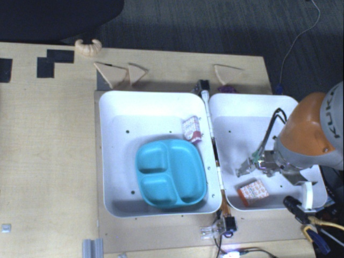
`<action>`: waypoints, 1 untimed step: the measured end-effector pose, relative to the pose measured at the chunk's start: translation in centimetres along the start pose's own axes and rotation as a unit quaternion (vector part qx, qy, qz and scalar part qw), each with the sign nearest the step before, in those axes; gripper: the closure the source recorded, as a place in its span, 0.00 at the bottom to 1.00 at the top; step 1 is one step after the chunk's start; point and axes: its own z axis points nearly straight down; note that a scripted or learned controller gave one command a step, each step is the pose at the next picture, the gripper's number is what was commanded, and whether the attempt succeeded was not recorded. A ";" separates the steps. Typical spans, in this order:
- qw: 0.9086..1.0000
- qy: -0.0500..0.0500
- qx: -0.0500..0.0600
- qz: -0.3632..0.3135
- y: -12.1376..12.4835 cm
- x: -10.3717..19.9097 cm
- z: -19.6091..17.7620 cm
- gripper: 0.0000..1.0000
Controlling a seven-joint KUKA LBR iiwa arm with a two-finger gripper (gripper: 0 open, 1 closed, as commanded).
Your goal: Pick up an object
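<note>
The arm is reaching in from the right and hanging over the right bin (pixel 231 117), its orange band and grey wrist covering much of that bin's far side. The claw (pixel 248 166) is pointing down and leftward toward the bin floor, and nothing is sitting between its tips; whether it is spread or closed I cannot tell from here.

Just below it, near the bin's front wall, an orange packet (pixel 253 190) is lying flat on the white floor. It is lying apart from the claw, though close, so it looks like the likeliest thing to be picked.

In the left bin (pixel 115 144) a blue tray (pixel 171 172) with three compartments is taking up most of the floor, tilted a little toward the divider. A small red-and-white packet (pixel 192 129) is resting just beyond the tray's upper right corner, close to the wall between the bins.

Both bins are sitting side by side on the worktop (pixel 48 160), presumably so the arm can reach either one.
</note>
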 end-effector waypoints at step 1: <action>1.000 0.000 -0.003 0.000 0.2 0.1 -1.0 1.00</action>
